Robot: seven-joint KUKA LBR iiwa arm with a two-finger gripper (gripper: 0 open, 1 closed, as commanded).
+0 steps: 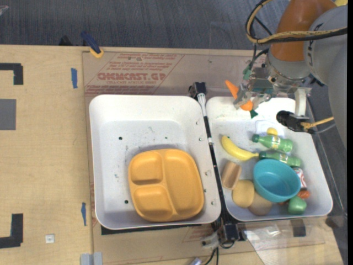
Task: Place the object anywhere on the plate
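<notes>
The gripper (249, 101) hangs above the far corner of the right bin (324, 203), well away from the plate (165, 184), and an orange toy carrot (246, 99) with a green tip shows between its fingers, so the claw looks narrowly closed on it. An orange piece juts out on the plate's side of the claw; whether it belongs to the carrot I cannot tell. The carrot is likely a light, stiff, smooth plastic toy that could slip or swivel if pinched near one end; a hold across its thicker middle would be steadier. The plate lies in the left bin (105, 148), near its front edge. Beside the plate, in the right bin, lie a banana (237, 149) and a blue bowl (276, 181)
</notes>
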